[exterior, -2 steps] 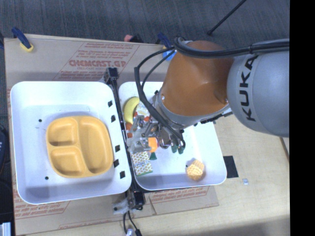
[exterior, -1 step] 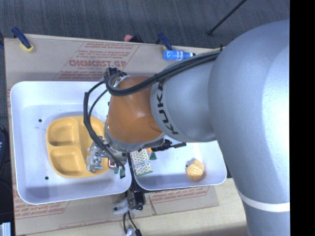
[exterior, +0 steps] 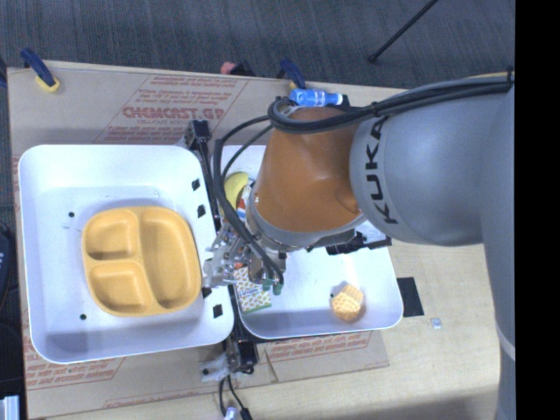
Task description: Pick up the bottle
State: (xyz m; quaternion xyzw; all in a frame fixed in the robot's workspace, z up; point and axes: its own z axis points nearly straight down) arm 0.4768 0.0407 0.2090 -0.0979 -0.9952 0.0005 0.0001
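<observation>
Your bench (exterior: 455,357) is a pale wood-toned surface, and beyond its far edge you see dark grey carpet (exterior: 131,16) with a thin dark rod (exterior: 420,16) slanting across it at the upper right. A sheet of brown cardboard (exterior: 166,103) with red printing lies under both bins; a blue clamp (exterior: 39,70) grips its far left corner and another blue clamp (exterior: 290,71) sits at its far edge near the middle.

The arm (exterior: 420,173) enters from the right and covers most of the right bin (exterior: 381,309). Its grey body ends in the orange band (exterior: 311,178), with black cables looping round it and a blue fitting (exterior: 313,98) on top.

The left bin (exterior: 52,173) is a shallow white tray holding a yellow plate (exterior: 140,259) with three compartments, lying flat near its middle.

The gripper (exterior: 245,265) hangs low over the near left corner of the right bin, close to the wall shared by the two bins. Its working end is a cluttered blur here, so you cannot tell whether it is released, clenched or grasping anything.

A small patterned item (exterior: 254,297) lies just beneath the gripper. A yellow rounded object (exterior: 236,186) shows beside the orange band. A small yellow-orange knobbly object (exterior: 347,302) rests in the near right part of the right bin.

You cannot pick out the bottle with confidence among these.
</observation>
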